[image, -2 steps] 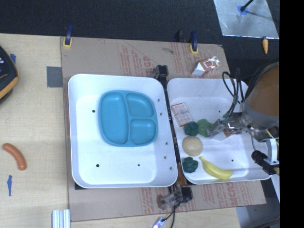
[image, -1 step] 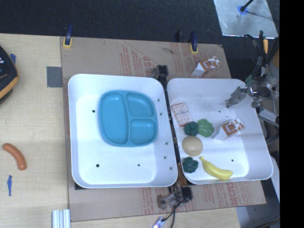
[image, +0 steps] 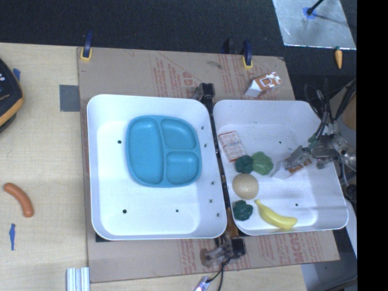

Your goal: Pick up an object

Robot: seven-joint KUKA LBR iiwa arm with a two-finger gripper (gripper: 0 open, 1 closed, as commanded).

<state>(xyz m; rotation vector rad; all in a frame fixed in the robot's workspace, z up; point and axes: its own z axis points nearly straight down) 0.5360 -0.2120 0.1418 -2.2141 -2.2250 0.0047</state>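
Note:
The right bin (image: 285,121) holds a small printed packet (image: 230,145), a dark green toy vegetable (image: 244,163), a lighter green one (image: 262,162), a beige ball (image: 245,185), another dark green piece (image: 243,210) and a yellow banana (image: 276,217). My gripper (image: 297,160) is low over the right side of this bin, to the right of the light green vegetable and apart from it. Something small and reddish-brown shows at its tip; I cannot tell if it is held. The left bin (image: 97,162) holds a blue divided plate (image: 162,150).
A small orange-and-white carton (image: 264,83) lies on the cardboard behind the right bin. A red sausage (image: 19,199) lies on the bench far left, below a black-and-yellow device (image: 7,93). Cables hang by the arm at the right edge.

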